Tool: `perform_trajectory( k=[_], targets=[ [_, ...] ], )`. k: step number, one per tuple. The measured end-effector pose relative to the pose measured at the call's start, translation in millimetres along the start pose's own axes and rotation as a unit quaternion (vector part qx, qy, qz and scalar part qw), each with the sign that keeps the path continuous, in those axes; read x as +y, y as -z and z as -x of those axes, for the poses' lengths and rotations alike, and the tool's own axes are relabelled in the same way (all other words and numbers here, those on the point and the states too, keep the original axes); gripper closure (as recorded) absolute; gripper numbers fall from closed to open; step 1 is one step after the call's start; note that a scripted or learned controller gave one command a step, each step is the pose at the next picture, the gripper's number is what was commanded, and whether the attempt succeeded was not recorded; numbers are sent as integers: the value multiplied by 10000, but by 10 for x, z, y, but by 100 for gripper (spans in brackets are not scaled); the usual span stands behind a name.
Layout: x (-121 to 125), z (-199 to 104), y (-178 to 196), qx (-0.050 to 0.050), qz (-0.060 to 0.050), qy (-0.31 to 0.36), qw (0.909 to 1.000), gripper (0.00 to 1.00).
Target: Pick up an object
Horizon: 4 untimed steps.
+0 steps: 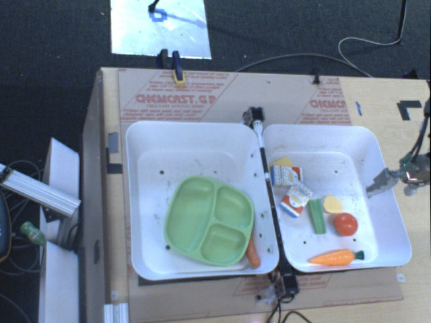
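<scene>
The right bin [377, 147] holds a red tomato [346, 224], an orange carrot [332, 256] near the front wall, a green stick-shaped piece [316, 216], a yellow piece [333, 204] and two small printed cartons [286, 175] [295, 200]. The gripper [387, 179] hangs at the right bin's right rim, to the right of the tomato and the yellow piece and touching none of them. Little of the arm shows at the view's right edge.
The left bin [155, 147] holds a green divided plate [210, 219], with a small orange-brown sausage-like piece [252, 254] by its front right corner. A black divider strip [268, 187] runs between the bins. Cables lie on the floor behind the bench.
</scene>
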State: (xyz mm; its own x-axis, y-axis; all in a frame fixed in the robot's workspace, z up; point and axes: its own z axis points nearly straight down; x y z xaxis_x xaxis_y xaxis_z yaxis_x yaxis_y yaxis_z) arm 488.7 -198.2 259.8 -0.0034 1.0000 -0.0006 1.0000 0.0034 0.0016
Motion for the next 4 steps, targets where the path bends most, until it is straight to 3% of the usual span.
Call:
perform_trajectory(
  k=[1,2,3,4],
  targets=[
    [-23,-397,-1014,5,-10,-2,10000,0],
    [650,-483,-1760,1,-2,0,10000,0],
    [1678,-929,-1749,5,10,11,10000,0],
    [1685,-917,-1637,-8,19,34,10000,100]
  ],
)
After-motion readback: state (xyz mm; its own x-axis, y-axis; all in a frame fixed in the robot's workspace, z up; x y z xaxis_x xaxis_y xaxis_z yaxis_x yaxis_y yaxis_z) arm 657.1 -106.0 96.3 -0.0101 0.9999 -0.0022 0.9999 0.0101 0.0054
